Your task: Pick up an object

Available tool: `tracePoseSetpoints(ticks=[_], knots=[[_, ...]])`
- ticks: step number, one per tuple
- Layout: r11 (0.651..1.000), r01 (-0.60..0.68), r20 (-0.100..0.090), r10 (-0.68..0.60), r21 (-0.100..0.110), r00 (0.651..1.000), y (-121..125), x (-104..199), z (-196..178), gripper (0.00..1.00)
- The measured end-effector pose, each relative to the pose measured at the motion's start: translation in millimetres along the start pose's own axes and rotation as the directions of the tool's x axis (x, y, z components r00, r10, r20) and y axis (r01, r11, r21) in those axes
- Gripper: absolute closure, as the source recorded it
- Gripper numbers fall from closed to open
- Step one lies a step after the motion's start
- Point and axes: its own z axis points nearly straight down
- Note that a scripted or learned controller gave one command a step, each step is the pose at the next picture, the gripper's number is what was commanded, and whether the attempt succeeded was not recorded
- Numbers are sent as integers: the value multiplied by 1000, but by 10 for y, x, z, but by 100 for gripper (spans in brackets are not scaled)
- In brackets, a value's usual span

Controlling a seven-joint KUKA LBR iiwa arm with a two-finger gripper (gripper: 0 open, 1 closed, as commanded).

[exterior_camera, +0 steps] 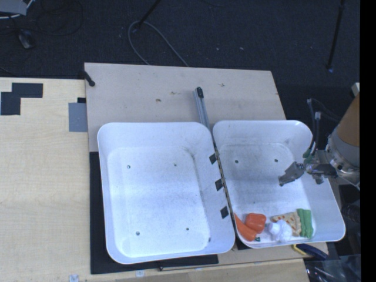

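Just inside the right bin's (258,135) right edge, the gripper (292,174) hangs over bare white floor; whether it is released or clenched I cannot tell, and nothing shows in its grasp. Well apart from it, along that bin's near edge, lie an orange-red object (252,224), a white lump (278,231), a tan piece (288,221) and a green object (305,222), bunched toward the near right corner. Beside it sits the left bin (153,192)
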Motion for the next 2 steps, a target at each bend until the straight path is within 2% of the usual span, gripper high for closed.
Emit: tracePoseSetpoints(ticks=[2], knots=[[1000,0,0,0,-2,1000,-5,2,1151,0]])
